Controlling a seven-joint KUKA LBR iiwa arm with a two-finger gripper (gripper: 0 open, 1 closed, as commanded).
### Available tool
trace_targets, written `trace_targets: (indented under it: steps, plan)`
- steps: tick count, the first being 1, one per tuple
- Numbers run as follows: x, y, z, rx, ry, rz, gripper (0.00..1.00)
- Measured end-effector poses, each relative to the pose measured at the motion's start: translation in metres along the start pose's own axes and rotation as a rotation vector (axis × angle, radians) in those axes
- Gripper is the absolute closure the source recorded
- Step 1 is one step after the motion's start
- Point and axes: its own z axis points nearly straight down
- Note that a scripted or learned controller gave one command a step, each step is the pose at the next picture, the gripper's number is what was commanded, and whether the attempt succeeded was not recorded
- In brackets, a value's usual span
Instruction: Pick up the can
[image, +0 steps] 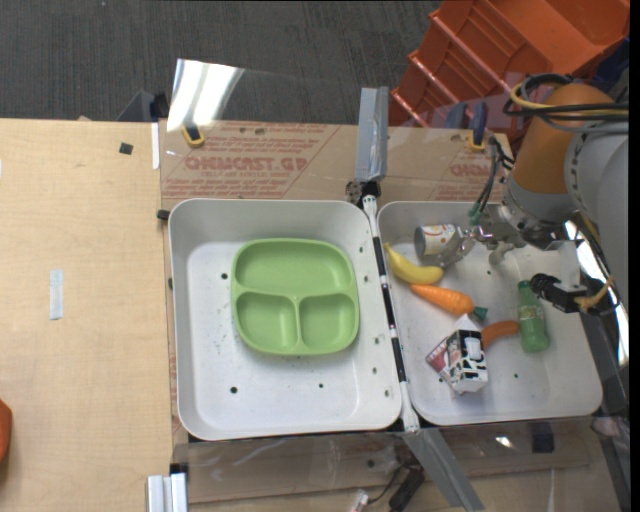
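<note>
The can (436, 240), a short white cylinder with a dark red marking on its side, lies tipped over in the far left corner of the right bin (560, 405), just behind the banana (412, 267). The gripper (468, 241) is at the can's right end; whether it is wide or narrow cannot be told.

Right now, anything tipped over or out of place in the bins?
Yes: the can lies on its side at the back of the right bin, beside the pincer. The small carton looks crumpled and tilted.
</note>
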Motion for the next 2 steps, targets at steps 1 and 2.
trace_targets:
  steps: [1,2]
  plan:
    - [0.048,0.004,0.0,-0.002,-0.002,-0.013,0.0]
    - [0.016,-0.075,-0.004,-0.033,-0.004,0.003,0.0]
